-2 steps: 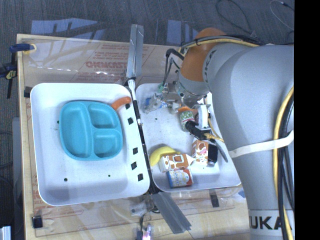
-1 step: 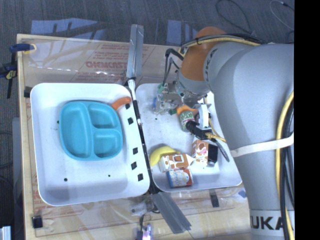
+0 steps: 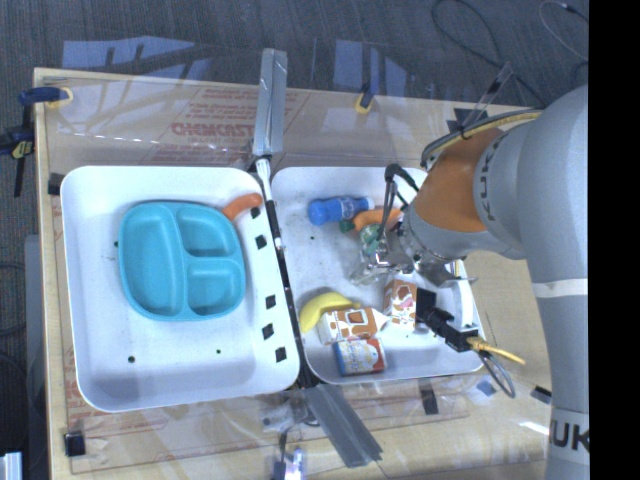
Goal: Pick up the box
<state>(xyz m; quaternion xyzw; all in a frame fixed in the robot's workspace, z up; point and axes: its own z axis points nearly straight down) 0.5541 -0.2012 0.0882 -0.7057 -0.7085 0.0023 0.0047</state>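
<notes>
In the right bin (image 3: 300,228), a brown and white box (image 3: 352,322) lies near the front wall, beside a yellow banana (image 3: 322,308). A second small brown and white carton (image 3: 400,304) lies just to its right. My gripper (image 3: 378,261) hangs low over the middle of the bin, a short way behind the small carton and apart from the larger box. Nothing shows in its grasp. The grey wrist with its orange band (image 3: 455,193) covers the bin's right side.
A can (image 3: 358,356) lies at the right bin's front edge. A blue bottle (image 3: 335,209), an orange carrot (image 3: 377,216) and a green item (image 3: 372,234) sit at the back. The left bin (image 3: 90,268) holds a blue divided tray (image 3: 183,259) and an orange item (image 3: 240,206).
</notes>
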